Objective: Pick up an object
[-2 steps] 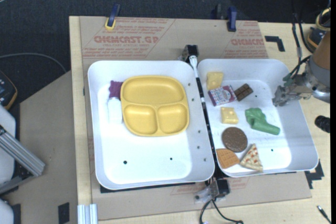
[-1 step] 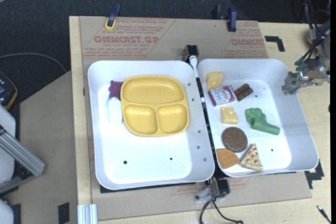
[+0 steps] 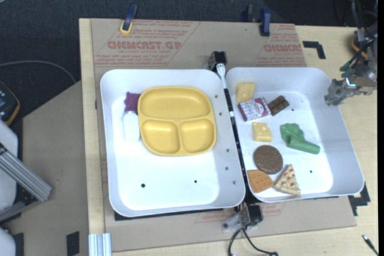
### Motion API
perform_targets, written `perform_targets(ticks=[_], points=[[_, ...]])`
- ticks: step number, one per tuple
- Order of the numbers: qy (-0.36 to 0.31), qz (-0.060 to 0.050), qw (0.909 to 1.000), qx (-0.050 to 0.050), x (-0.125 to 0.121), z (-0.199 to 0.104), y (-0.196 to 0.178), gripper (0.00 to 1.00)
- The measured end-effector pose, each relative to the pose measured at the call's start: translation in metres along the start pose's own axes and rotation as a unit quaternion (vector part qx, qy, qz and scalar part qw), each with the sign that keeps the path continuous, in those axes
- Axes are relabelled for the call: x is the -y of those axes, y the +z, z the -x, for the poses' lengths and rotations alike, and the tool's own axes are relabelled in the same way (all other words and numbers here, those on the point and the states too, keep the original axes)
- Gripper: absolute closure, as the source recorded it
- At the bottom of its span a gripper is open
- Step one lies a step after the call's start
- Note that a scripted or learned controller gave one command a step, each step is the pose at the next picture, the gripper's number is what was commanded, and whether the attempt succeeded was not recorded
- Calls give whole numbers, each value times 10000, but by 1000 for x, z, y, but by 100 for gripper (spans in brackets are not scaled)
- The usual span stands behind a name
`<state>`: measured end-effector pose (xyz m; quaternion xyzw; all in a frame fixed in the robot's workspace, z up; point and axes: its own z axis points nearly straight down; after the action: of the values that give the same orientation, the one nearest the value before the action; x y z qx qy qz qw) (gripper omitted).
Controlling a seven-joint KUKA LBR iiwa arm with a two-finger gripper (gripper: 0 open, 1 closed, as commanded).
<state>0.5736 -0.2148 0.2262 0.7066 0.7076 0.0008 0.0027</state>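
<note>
Camera view: surface (image 3: 180, 39) of brown board carrying two shallow white bins side by side. Left bin (image 3: 168, 189): yellow divided tray (image 3: 177, 120), with a purple item (image 3: 131, 101) and a white item (image 3: 130, 126) at its left edge. Right bin (image 3: 336, 147): pale cheese pieces (image 3: 245, 92), pink-and-white packet (image 3: 253, 108), brown bar (image 3: 278, 105), green toy (image 3: 298, 138), round brown cookie (image 3: 267, 159), cracker (image 3: 260, 180), pizza slice (image 3: 288, 180). Pincer (image 3: 339, 92) poised over the right bin's far right rim, away from every item; spread or closed cannot be told.

Brown-papered bench (image 3: 180, 45) bears two white bins: left bin (image 3: 165, 189), right bin (image 3: 327, 159).
</note>
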Motion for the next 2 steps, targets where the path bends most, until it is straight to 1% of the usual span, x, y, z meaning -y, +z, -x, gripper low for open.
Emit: perform_targets(ticks=[1,2], points=[[-7,-45,10000,-27,35,-50,-2,100],[-10,-48,10000,-31,63,-94,7,100]])
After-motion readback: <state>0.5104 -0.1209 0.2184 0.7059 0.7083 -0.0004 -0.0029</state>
